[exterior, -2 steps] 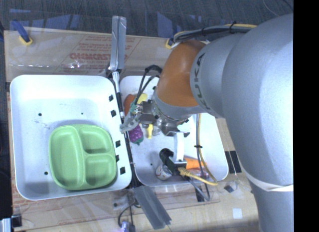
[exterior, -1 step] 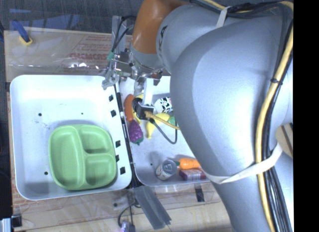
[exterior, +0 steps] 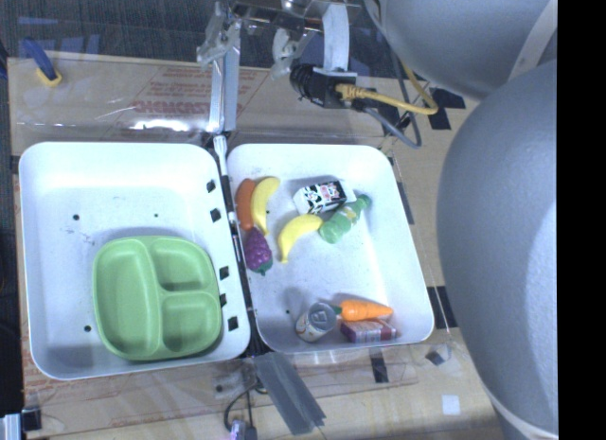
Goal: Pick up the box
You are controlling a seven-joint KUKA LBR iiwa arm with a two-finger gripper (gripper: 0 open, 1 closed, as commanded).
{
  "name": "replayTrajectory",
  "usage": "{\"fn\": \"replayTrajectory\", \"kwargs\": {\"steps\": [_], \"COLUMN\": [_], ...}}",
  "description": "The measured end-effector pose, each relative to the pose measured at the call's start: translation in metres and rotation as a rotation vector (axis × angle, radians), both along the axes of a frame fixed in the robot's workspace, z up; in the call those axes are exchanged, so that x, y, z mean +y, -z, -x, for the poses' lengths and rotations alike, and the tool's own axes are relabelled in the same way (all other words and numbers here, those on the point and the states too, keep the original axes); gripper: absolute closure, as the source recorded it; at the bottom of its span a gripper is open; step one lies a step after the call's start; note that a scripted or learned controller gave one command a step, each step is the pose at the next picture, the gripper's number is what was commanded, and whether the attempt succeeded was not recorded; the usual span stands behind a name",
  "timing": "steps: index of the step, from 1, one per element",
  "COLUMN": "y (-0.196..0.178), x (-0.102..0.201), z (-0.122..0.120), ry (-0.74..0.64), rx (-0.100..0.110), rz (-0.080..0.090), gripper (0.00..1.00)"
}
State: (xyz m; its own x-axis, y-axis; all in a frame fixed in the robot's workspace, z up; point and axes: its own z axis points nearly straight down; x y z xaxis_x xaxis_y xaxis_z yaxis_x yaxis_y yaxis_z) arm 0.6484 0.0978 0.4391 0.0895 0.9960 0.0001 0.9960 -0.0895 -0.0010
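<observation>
A small red box [exterior: 369, 332] lies flat at the near edge of the right bin [exterior: 402, 239], just under a toy carrot [exterior: 365, 310] and right of a can [exterior: 317, 320]. A black-and-white cow-patterned carton [exterior: 319, 196] lies near the bin's far side. My gripper [exterior: 251, 60] hangs high above the far rim, over the seam between the two bins. It is open, with nothing between its fingers [exterior: 223, 88], and it is well away from the red box.
The right bin also holds two bananas [exterior: 298, 233], an orange toy vegetable [exterior: 244, 203], a purple one [exterior: 258, 249] and a green bottle [exterior: 341, 222]. A green divided plate [exterior: 156, 296] lies in the left bin [exterior: 57, 192].
</observation>
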Motion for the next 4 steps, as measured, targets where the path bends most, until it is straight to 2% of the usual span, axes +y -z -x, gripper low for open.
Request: {"fn": "replayTrajectory", "kwargs": {"steps": [1,2,3,4], "y": [0.011,0.002,0.002,-0.007], "x": [-0.012,-0.008,-0.009,-0.005], "z": [-0.007,-0.007,-0.007,-0.007], "ry": [0.237,0.226,0.226,0.214], "rx": [0.006,0.01,0.011,0.013], "rz": [0.002,0.002,0.002,0.003], "gripper": [0.0,1.0,0.0,1.0]}}
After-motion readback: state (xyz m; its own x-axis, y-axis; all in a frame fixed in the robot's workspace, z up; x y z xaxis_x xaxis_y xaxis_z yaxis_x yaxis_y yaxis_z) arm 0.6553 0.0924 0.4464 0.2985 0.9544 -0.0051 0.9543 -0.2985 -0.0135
